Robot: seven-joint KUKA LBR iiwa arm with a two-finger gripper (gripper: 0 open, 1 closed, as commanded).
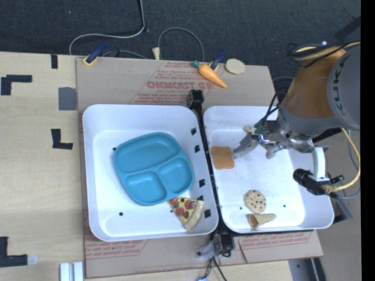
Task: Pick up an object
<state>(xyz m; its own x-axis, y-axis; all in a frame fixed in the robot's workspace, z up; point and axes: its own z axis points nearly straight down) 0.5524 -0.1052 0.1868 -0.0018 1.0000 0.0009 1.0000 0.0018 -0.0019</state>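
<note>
1. A pale wood worktop (35,174) is seen from above, with black tape marks on its left part; dark carpet (234,10) lies beyond its far edge.
2. A cardboard sheet (170,84) with red print is laid on the worktop, and two white bins stand on it side by side, joined by a black strip.
3. In the left bin (96,119) a blue plate (153,167) with three compartments is seen, and a pizza slice (187,211) lies just beside its near right corner.
4. In the right bin (293,215) a tan toast (222,157) lies at the left wall; a cookie (255,200) and a cone (261,219) lie near the near wall, close together.
5. A carrot (212,75) and a pale disc (235,67) rest on the cardboard beyond the bins.
6. The claw (241,151) is lowered over the right bin, its tip just beside the toast's right edge; nothing is seen held. How far it is open cannot be told, since the fingers merge into one grey shape.
7. The arm (319,92) is cut off at the right edge, and cables (140,16) trail across the carpet.
</note>
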